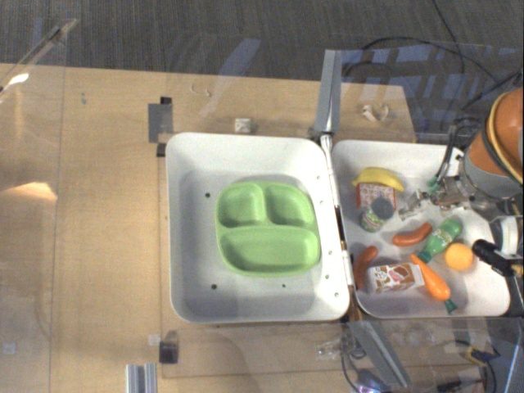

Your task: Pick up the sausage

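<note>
Overhead slanted view of a wooden table (90,244) bearing two shallow white bins side by side. The left bin (188,219), at centre frame, contains a green divided plate (268,228) with three compartments, two small ones above and one wide one below. The right bin (491,301), at right of frame, holds the loose items. The sausage (411,236) lies near the middle of this bin, orange-red, angled slightly up to the right. A second, darker red sausage-like piece (364,264) lies at the bin's lower left, near the wall shared with the left bin. Between and around them: a banana (379,177) at the upper left of the bin, a small carton (376,196) just below it, a grey can (378,212) just below the carton, a green bottle (442,239) just right of the sausage, an orange ball (459,256) at lower right, a carrot (435,282) along the lower edge, and a brown-and-white carton (394,277) lying beside the carrot. The grey arm with its orange band (506,133) enters at the right edge; the tool (436,193) hangs over the upper right part of the bin, above and to the right of the sausage and apart from it. How far the tool stands open cannot be told, and nothing is seen in its hold
</note>
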You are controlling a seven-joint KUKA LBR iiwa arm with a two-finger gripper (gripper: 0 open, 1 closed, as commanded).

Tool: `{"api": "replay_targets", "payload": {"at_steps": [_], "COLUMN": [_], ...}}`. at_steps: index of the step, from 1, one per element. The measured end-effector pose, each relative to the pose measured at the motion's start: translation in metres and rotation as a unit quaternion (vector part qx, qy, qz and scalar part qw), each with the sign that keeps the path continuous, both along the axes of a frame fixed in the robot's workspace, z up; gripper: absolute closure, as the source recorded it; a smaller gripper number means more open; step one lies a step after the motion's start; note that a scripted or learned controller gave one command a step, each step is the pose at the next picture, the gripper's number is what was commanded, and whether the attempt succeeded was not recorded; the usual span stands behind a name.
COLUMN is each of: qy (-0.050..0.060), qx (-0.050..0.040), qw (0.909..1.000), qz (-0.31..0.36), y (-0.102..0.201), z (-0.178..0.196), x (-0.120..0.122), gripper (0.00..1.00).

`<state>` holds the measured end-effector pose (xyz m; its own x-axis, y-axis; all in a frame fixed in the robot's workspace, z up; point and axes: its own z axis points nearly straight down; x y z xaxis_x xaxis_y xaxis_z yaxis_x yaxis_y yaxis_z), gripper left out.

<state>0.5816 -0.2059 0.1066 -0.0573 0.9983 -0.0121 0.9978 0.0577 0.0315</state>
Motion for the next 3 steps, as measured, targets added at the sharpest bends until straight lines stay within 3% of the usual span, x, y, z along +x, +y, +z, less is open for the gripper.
{"api": "replay_targets", "payload": {"at_steps": [1, 2, 3], "qy": [0.003, -0.003, 0.011], "qx": [-0.0011, -0.0028, 0.0044], "qw": [0.9993, 0.9993, 0.9999], "qz": [0.037, 0.038, -0.007], "y": [0.023, 0.023, 0.057], "z": [-0.012, 0.001, 0.108], "x": [-0.031, -0.027, -0.022], "gripper": [0.00, 1.00, 1.00]}}
